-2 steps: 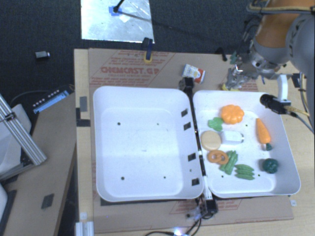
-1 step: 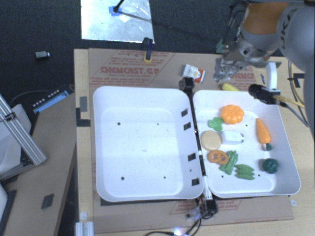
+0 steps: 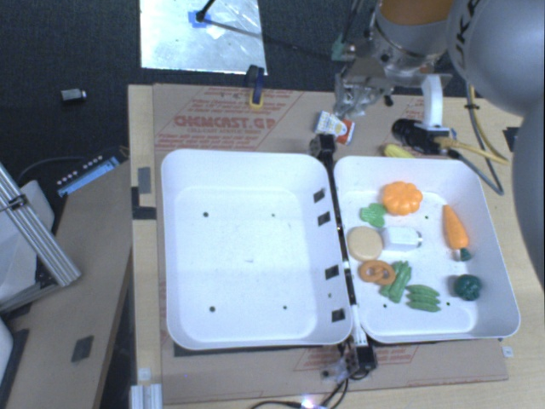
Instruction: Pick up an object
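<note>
My gripper [image 3: 351, 102] hangs over the bench just behind the back rims, where the two bins meet. A small white and orange thing [image 3: 334, 125] sits right under it; whether it is held I cannot tell. The right bin [image 3: 498, 254] holds an orange pumpkin [image 3: 401, 197], a carrot [image 3: 455, 227], a white block [image 3: 403, 237], a beige disc [image 3: 365, 244], a small green leafy piece [image 3: 372, 215], an orange ring [image 3: 375, 271], two green pods [image 3: 398, 281] [image 3: 423, 296] and a dark green ball [image 3: 467, 287].
The left bin [image 3: 170, 228] lies beside the right one. A yellow piece [image 3: 396, 152] rests at the right bin's back rim. A blue and yellow clamp [image 3: 255, 86] stands on the board behind the left bin. The grey arm fills the top right.
</note>
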Robot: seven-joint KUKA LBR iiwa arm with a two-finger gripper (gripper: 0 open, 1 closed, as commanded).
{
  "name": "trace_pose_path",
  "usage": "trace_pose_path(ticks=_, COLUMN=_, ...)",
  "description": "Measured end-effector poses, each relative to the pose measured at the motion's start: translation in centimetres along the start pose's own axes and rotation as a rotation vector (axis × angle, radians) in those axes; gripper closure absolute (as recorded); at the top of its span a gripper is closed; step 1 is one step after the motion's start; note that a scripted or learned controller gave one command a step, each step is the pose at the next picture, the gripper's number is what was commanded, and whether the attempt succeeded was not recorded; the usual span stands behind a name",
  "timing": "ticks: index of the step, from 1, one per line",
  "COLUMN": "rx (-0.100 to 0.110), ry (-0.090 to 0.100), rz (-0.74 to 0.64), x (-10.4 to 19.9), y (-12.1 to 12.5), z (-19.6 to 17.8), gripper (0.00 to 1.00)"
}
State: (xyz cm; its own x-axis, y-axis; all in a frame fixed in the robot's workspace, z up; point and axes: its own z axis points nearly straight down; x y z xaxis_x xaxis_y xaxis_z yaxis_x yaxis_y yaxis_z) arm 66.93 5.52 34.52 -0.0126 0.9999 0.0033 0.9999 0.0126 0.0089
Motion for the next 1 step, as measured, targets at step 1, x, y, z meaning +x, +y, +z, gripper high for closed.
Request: trace_pose_path(ticks=1, rx=0.001, ry=0.000, rz=0.003, x=4.30, y=-0.48, z=-5.17, gripper=1.00)
